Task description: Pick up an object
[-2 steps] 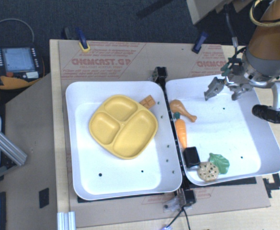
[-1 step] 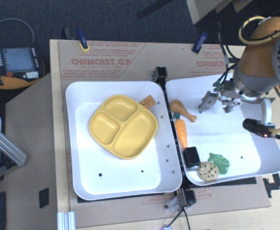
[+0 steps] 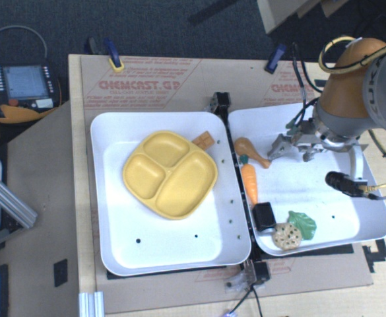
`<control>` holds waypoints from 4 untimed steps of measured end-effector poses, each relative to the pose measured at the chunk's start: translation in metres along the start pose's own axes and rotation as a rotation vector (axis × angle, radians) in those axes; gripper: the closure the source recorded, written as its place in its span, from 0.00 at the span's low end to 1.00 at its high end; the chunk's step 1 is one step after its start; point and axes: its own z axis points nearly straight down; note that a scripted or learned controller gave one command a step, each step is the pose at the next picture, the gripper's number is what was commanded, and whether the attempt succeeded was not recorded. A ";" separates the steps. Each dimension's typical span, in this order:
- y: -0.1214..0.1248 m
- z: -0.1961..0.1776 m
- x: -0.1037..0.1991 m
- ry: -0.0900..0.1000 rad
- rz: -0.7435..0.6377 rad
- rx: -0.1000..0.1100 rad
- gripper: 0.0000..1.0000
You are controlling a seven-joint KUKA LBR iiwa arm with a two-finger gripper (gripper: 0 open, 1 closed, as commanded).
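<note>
At the far left of the bench sat the left shallow white plastic bin (image 3: 113, 243), and in it a yellow three-compartment plastic plate (image 3: 171, 174) with a small brown wooden block (image 3: 204, 139) touching its upper right rim. Just past the seam came the right shallow white plastic bin (image 3: 371, 223). Along that bin's left wall lay a tan drumstick-shaped toy (image 3: 251, 151), its long axis slanting from upper left to lower right, the thick end toward the seam. Below it an orange plastic carrot (image 3: 249, 183) ran nearly straight up and down in the view, beside the wall. Lower down a small black rectangular block (image 3: 264, 216) rested, then a round speckled biscuit-like toy (image 3: 287, 236) touching a green leafy plastic piece (image 3: 304, 223).

Further right, the metal two-finger gripper (image 3: 297, 145) hung over the upper middle of the right bin, near the drumstick's thin end but apart from it. It carried nothing. Whether it was spread or closed could not be told at that angle.

Judging by this, the approach step was in hand, nothing yet grasped. The next move probably called for shifting left over the drumstick or carrot, aligning across its long axis, then descending.
</note>
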 end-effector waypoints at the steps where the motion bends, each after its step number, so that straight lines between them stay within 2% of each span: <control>1: 0.004 0.032 0.000 0.001 0.000 -0.010 0.00; 2: 0.007 0.020 -0.002 -0.007 -0.001 -0.023 1.00; 3: 0.012 -0.042 -0.006 -0.002 -0.001 -0.008 1.00; 4: 0.014 -0.090 -0.006 -0.003 -0.002 -0.010 1.00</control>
